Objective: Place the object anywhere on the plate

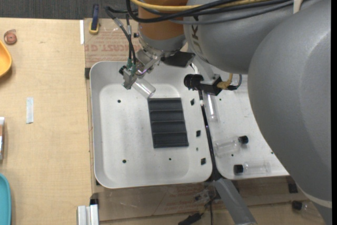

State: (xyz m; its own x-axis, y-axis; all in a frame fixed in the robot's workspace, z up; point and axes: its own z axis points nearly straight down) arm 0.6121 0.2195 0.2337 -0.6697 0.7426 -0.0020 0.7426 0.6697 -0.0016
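A grey KUKA arm (274, 60) with an orange band (166, 0) reaches from the right over the left white bin (105, 166), its gripper (136, 79) low above the bin's upper left area. The fingers close on a clear tube (143, 87), tilted, one end between them. Just below lies a dark ribbed rectangular plate (168, 123), flat near the bin's centre, the tube close above its upper left corner. Clear tubes with black caps (234, 146) lie in the right bin (247, 113). The wooden surface (47, 113) spreads to the left.
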